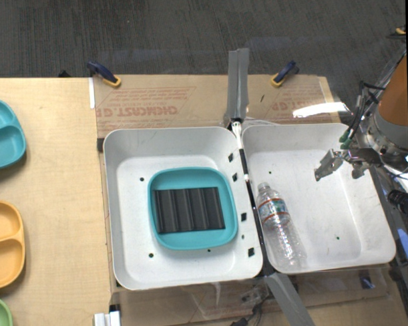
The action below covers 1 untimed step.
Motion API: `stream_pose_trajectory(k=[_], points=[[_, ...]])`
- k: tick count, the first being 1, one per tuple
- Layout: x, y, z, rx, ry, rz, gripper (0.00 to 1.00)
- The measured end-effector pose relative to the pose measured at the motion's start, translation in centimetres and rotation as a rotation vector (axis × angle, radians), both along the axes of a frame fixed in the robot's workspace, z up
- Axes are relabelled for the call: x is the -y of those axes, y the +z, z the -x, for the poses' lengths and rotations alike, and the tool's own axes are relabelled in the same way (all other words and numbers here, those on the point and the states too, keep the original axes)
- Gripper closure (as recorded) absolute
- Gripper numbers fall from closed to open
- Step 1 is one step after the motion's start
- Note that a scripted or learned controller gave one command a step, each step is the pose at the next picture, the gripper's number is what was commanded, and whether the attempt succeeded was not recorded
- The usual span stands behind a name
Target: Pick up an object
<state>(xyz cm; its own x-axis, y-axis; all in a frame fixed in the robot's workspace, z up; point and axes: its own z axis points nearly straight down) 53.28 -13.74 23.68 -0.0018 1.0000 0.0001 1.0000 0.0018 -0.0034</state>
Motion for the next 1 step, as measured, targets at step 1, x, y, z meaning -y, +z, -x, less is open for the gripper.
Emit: stream_pose_trajectory(k=[1], points=[[-1.81, -0.36, -2.89, 0.001, 0.012, 0.0, 0.0]])
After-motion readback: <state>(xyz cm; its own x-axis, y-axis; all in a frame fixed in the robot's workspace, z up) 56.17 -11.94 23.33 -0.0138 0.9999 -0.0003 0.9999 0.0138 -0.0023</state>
